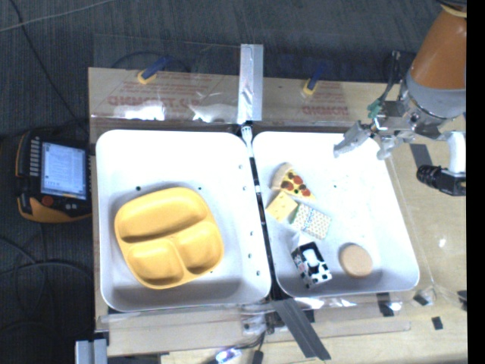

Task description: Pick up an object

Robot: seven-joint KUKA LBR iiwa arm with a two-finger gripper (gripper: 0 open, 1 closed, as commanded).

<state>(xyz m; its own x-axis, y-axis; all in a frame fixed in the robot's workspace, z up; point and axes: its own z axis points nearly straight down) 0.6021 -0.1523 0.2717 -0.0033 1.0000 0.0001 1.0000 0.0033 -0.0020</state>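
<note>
So the arm is hanging over the top right corner of the right bin, and the gripper at its end is sitting up near the bin's back rim, well apart from everything it could grab. Honestly I can't tell from where I'm standing whether the pincer is wide or pinched; it's too small and angled away, so I won't guess, but nothing is visibly between its fingers. The pickable stuff is all clumped toward the left and front of that right bin: a pizza-slice toy close to the divider, a yellow block just below it and touching a dotted card thing, then a black and white item near the front, and a round tan disc off beside it with some room around it. The left bin just holds a big yellow divided tray, lying flat and taking up most of the floor. My read is that the arm is parked high and off to the side before committing to a target. If I had to bet, the disc looks like the easiest grab since it's alone; the clump by the divider looks fiddly.
</note>
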